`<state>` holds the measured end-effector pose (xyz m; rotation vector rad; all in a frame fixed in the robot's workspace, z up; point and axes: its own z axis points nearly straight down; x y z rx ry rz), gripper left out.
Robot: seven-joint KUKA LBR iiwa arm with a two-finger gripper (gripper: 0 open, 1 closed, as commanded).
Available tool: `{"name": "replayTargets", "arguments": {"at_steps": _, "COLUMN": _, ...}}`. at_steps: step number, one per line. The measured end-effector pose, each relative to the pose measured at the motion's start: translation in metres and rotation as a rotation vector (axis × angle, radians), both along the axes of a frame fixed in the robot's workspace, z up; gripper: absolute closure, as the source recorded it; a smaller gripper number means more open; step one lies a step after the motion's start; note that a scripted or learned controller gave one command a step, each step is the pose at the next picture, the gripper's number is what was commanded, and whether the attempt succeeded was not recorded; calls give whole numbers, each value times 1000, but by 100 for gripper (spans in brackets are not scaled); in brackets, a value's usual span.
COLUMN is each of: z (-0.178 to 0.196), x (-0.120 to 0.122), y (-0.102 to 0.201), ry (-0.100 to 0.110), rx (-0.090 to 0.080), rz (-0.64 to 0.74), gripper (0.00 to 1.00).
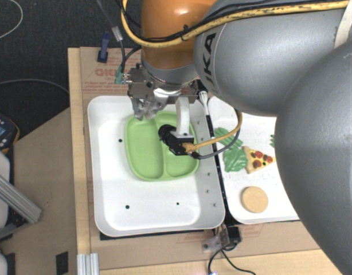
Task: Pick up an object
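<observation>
I have the gripper [146, 111] low over the far left corner of the green divided tray [154, 149], which lies flat in the left bin [107, 171], toward that bin's far right part. The tray is the only loose thing in this bin, so I take it as what I am to pick up.

What worries me most is the tray's shape. It is wide, shallow and flat on the bin floor, so the fingers can only catch it by the thin rim; if they land a little inside or outside that edge, I expect them to close on nothing or just push the tray along. Even a good pinch at one corner may let the tray swing or slip out as it rises, since its bulk hangs well off to one side. A black cable fitting [175, 141] with a yellow cable hangs over the tray's right compartment and could snag or press on it during a lift.

From here the fingers look drawn close together, at or just above the tray's rim, but the wrist hides the tips and I cannot tell whether they are released or gripping the rim.

In the right bin [273, 211] lie a green leaf-like piece [233, 153], a toy pizza slice [258, 160] and a round tan disc [254, 199].
</observation>
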<state>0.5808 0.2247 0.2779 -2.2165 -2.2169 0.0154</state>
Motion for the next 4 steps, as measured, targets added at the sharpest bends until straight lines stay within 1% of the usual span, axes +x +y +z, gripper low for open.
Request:
{"name": "replayTargets", "arguments": {"at_steps": 1, "z": 13, "x": -52, "y": 0, "ry": -6, "rx": 2, "rz": 2, "gripper": 100}}
{"name": "replayTargets", "arguments": {"at_steps": 2, "z": 104, "x": -7, "y": 0, "ry": -24, "rx": 6, "rz": 1, "gripper": 100}}
{"name": "replayTargets", "arguments": {"at_steps": 3, "z": 169, "x": -66, "y": -24, "ry": -19, "rx": 7, "rz": 1, "gripper": 100}}
{"name": "replayTargets", "arguments": {"at_steps": 4, "z": 89, "x": -93, "y": -75, "ry": -2, "rx": -1, "rz": -6, "gripper": 100}}
